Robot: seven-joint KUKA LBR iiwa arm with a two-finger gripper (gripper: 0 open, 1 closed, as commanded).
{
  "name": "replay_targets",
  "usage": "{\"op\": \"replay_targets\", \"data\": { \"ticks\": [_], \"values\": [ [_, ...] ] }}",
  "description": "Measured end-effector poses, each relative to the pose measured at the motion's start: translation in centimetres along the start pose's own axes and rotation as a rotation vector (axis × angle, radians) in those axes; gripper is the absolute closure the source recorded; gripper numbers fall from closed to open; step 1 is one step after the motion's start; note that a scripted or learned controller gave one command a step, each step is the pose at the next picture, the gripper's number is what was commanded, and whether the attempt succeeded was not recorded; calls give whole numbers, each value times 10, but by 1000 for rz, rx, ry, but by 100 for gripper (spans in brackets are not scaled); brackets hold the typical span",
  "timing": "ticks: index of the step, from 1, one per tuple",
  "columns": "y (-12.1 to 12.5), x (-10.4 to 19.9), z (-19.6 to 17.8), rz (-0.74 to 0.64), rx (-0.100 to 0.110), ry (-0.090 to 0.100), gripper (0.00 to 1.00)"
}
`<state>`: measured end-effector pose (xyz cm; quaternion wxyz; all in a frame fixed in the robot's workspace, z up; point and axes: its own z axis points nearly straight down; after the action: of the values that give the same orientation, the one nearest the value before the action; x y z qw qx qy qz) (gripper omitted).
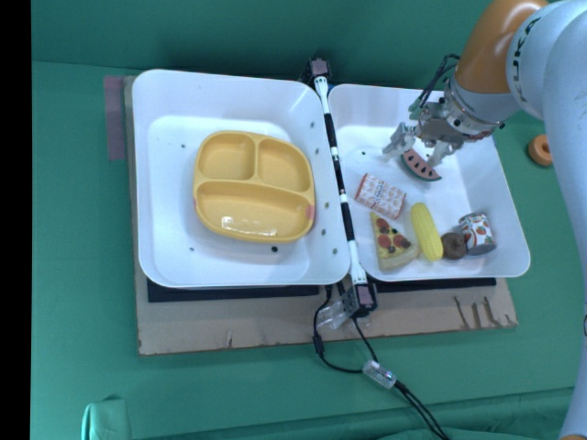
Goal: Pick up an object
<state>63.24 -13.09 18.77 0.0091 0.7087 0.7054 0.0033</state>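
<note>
My gripper (422, 148) hangs over the back of the right bin (500, 191), open, its fingers spread to either side. Just below and between the fingertips lies a watermelon slice (420, 166) on the bin floor; I cannot tell whether the fingers touch it. Toward the front of the same bin lie a red-and-white carton (380, 195), a pizza slice (393, 240), a corn cob (424, 231), a brown donut (453, 245) and a small can (476, 232).
The left bin (165, 227) holds a yellow divided plate (254, 187). A black-and-white bar (334, 154) runs between the bins, with cables trailing off the front. An orange ring (539, 149) lies on the green cloth at right.
</note>
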Motion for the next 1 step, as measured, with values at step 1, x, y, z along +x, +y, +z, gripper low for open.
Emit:
{"op": "replay_targets", "data": {
  "ticks": [1],
  "values": [
    [3,-4,-18,7,-17,-7,100]
  ]
}}
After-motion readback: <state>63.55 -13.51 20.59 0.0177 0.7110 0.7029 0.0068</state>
